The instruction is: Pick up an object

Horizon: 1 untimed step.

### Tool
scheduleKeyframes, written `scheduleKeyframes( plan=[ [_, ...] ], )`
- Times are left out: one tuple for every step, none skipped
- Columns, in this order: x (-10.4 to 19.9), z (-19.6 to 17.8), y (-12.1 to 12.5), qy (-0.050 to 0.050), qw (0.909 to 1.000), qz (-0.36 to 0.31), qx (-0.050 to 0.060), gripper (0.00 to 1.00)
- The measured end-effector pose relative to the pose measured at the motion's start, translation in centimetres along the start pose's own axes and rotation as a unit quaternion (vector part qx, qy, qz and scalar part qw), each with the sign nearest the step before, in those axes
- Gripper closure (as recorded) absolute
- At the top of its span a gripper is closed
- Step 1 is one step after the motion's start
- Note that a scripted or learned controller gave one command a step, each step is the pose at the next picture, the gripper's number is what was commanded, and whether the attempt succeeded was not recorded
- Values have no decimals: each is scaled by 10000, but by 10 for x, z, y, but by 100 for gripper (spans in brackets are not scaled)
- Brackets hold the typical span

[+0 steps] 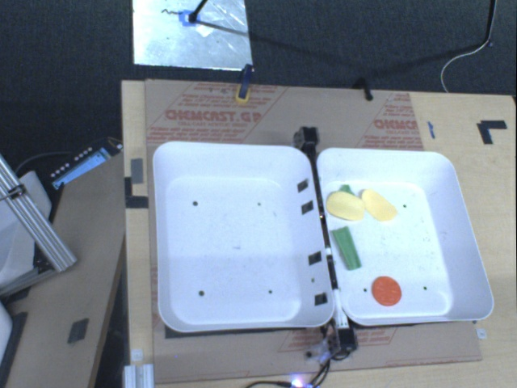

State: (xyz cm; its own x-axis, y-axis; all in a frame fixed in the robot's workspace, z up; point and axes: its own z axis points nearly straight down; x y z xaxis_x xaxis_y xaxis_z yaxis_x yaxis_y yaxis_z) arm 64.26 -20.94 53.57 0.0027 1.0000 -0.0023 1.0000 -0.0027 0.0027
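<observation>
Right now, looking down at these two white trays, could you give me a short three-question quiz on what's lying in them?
1. True or false: the orange disc lies in the right bin.
2. Which thing lies nearest the divider between the bins? A) orange disc B) green stick C) right-hand yellow piece
3. Fill in: the two yellow pieces lie ____ the green stick, toward the far rim.

Key: 1 true; 2 B; 3 beyond.
</observation>
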Motion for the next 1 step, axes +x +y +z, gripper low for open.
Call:
scheduleKeyframes(
  plan=[
    [38,-1,-35,14,10000,-44,-1,100]
  ],
)
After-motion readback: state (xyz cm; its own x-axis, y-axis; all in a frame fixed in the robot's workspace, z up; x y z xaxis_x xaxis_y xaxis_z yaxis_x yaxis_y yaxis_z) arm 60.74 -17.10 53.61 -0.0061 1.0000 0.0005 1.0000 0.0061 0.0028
